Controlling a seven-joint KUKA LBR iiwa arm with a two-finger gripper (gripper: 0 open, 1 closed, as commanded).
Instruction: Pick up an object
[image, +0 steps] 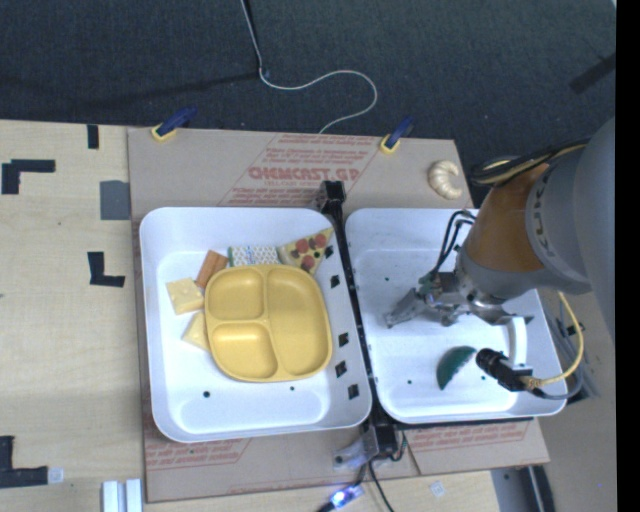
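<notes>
Tool (400, 312) low in right bin (400, 400), finger state impossible to tell. Green leaf-shaped piece (455, 365) just beside, toward bin's near edge, long axis slanting toward near-left corner.

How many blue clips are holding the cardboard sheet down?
2: one blue clip at the cardboard's far left corner, one at its far right corner. Others may be hidden.

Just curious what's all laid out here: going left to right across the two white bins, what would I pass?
Pale yellow cracker-like piece → yellow divided plate → black clips joining the bins → the robot's hand → dark green object → grey arm with orange band.
</notes>
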